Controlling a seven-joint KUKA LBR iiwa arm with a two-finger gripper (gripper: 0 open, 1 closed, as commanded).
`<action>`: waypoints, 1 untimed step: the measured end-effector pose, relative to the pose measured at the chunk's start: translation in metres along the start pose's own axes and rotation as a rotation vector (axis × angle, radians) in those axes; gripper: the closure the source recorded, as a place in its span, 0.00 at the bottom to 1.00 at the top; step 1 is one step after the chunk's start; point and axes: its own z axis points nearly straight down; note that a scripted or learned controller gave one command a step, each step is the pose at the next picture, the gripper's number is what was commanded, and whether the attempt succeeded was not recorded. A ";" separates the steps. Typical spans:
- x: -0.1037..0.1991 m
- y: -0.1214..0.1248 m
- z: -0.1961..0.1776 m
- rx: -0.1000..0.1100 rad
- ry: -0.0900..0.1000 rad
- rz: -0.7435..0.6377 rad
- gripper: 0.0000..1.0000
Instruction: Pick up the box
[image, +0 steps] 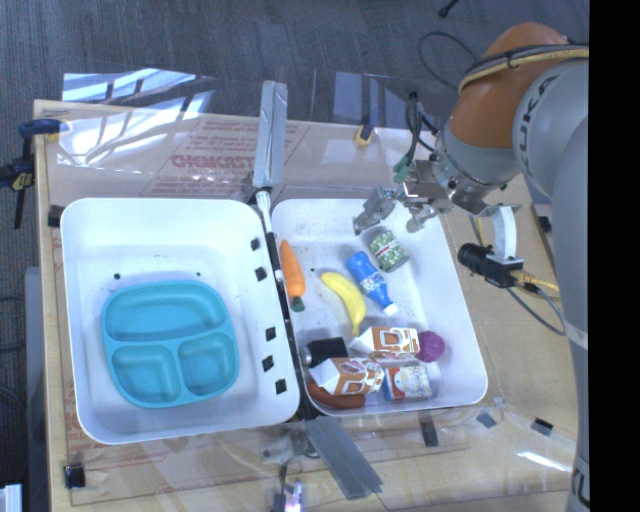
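Camera view has my gripper (397, 213) spread wide, holding nothing, at the right bin's (470, 340) far end. Box (388, 341) lies untouched near the front; the whole pick remains, I judge.

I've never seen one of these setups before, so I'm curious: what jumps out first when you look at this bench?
The big grey arm with its orange band reaches in from the right, its gripper hanging over the far end of the right bin. That bin is crowded with a banana, a carrot, a blue bottle and small cartons. The left bin holds a bright blue divided tray.
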 end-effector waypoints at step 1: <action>-0.005 -0.093 0.144 0.001 0.001 0.061 0.00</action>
